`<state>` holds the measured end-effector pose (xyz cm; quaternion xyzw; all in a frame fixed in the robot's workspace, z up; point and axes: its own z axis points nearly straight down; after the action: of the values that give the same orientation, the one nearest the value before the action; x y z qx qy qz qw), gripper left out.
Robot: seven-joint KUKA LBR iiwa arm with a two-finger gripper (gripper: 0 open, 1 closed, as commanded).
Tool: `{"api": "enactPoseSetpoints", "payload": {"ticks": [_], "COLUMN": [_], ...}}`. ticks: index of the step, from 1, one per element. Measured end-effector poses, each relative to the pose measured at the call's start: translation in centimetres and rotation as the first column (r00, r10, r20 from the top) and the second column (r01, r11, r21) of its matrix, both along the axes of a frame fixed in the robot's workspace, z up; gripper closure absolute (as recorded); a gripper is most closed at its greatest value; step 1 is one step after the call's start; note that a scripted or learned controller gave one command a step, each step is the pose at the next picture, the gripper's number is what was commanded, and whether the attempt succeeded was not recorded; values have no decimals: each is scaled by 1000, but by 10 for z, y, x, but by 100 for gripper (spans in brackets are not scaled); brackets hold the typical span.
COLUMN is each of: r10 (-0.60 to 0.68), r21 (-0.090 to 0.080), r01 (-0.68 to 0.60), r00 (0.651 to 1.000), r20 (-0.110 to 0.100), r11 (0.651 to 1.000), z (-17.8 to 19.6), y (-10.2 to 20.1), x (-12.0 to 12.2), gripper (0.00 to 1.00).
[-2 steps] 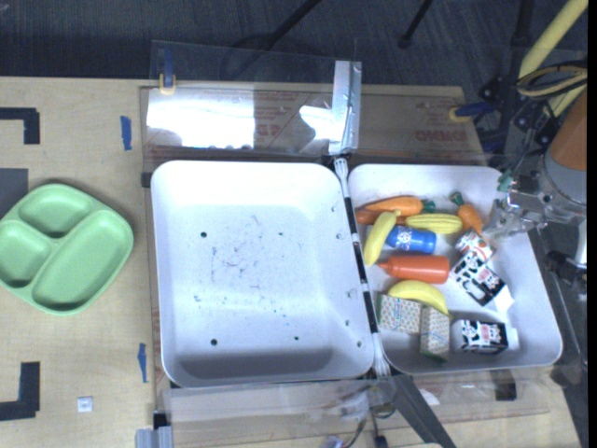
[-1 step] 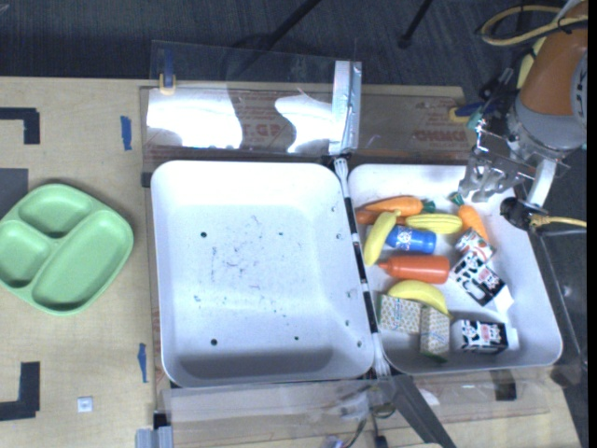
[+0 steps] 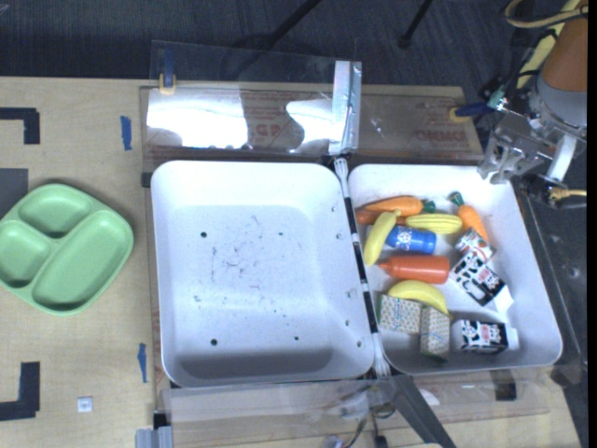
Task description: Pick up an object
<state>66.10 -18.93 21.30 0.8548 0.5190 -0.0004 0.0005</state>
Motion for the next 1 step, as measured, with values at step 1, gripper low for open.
{"api": "enactPoseSetpoints", "payload": {"ticks": [1], "r10": [0], "r21": [0], "r01": [0], "r00": [1000], "r20": [0], "r11": [1000], "z": [0], "y": [0], "x": [0], "gripper": [0]}}
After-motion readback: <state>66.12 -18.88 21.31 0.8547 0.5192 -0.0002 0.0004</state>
